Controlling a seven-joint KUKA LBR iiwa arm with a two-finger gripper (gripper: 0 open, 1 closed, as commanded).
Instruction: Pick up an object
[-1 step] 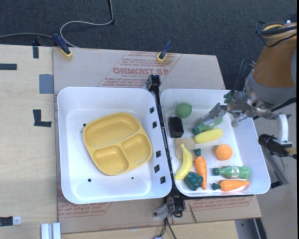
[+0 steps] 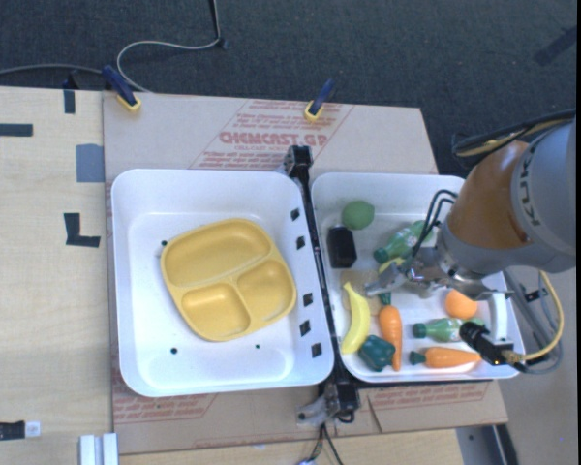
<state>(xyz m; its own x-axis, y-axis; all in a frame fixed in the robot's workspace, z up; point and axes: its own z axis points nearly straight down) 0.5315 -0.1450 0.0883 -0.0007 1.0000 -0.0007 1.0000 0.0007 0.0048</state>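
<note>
Hovering low in the right bin [image 2: 403,184], gripper [image 2: 392,281], grip state impossible to tell; just below its tip, tapered smooth orange carrot [image 2: 391,329]; beside that, curved glossy yellow banana [image 2: 355,318].

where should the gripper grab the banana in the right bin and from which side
Probably across the middle of the banana, from straight above. It lies flat and curved along the right bin's left wall, so the fingers should close across its narrow width. The teal toy sits close to its lower end, so stay above that.
</note>
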